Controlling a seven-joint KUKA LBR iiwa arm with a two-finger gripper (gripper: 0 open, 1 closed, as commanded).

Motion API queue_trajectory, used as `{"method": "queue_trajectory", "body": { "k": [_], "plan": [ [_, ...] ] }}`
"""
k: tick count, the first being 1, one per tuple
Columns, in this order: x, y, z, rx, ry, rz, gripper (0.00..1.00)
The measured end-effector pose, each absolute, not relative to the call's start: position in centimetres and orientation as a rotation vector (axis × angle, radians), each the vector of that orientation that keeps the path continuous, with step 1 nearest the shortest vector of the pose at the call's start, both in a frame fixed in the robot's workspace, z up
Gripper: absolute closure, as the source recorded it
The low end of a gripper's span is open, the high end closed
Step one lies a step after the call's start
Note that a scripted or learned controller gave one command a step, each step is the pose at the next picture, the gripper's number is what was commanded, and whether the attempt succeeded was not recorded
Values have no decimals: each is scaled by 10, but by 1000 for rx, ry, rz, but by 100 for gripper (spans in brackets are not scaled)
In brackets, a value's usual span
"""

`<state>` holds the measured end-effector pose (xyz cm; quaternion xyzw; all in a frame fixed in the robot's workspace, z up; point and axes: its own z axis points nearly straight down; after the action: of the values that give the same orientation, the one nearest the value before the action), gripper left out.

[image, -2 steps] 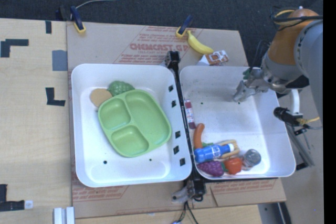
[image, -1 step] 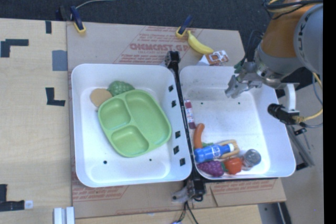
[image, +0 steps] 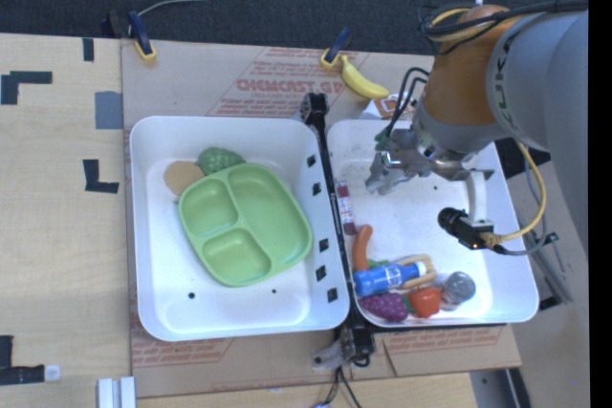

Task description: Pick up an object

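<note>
Fingers (image: 382, 179) of the gripper are hanging over the bare upper floor of the right bin (image: 516, 287), and whether they are apart or together I cannot tell, since the wrist is hiding much of them; nothing is showing between them.

Far to their left, in the left bin (image: 143, 234), one green divided tray (image: 245, 223) is lying flat, with one leafy green toy (image: 218, 158) and one tan round piece (image: 181, 175) tucked just beside its upper-left edge. Closer, below and slightly left of the fingers, one orange carrot (image: 360, 247) is lying against the bin wall. Directly below them, well apart, the candidates are crowding the near edge: one blue bottle (image: 388, 278), one purple grape bunch (image: 386, 306), one red tomato-like piece (image: 425, 302) and one grey can (image: 459, 287), all touching or nearly so. Above the fingers, outside the bins on the bench, one yellow banana (image: 360, 81) is resting.

To pick well, I judge the arm should be travelling toward the near pile, choosing the blue bottle, which is lying on top, and descending with the fingers straddling its narrow width rather than its length, so the neighbours are not getting nudged.
</note>
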<state>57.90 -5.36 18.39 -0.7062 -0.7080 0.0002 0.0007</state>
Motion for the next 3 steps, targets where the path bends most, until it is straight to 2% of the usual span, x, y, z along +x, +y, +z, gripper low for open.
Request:
{"method": "queue_trajectory", "body": {
  "k": [1, 2, 3],
  "plan": [
    [579, -54, 184, -2219, -2222, 1, 0],
    [558, -29, 184, -2219, -2222, 2, 0],
    [589, -28, 184, -2220, -2221, 1, 0]
  ]
}}
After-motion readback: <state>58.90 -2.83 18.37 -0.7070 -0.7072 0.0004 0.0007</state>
